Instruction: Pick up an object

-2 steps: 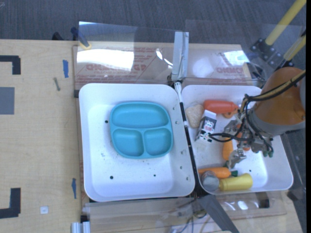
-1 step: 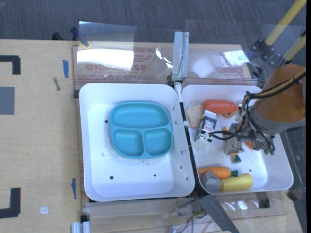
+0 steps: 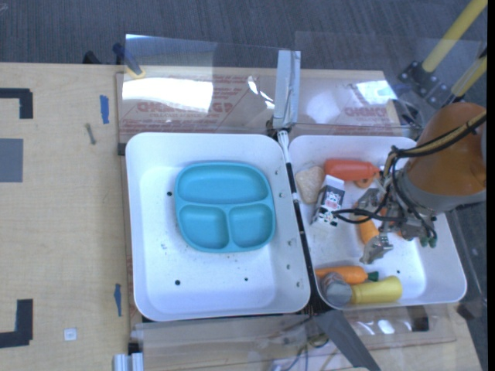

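The claw hangs low over the right bin, near the middle of its floor. I cannot tell how far it is open, and I cannot tell if it has hold of anything. A small orange piece lies just beside it, on the upper left. Further up from the claw lies a long orange-red object, and left of the claw there is a small white carton with black print and a pale beige lump. Below the claw, by the near wall, lie a carrot-like orange piece, a yellow object and a grey round thing. Well to the left of the claw, the left bin bears a blue divided plate.
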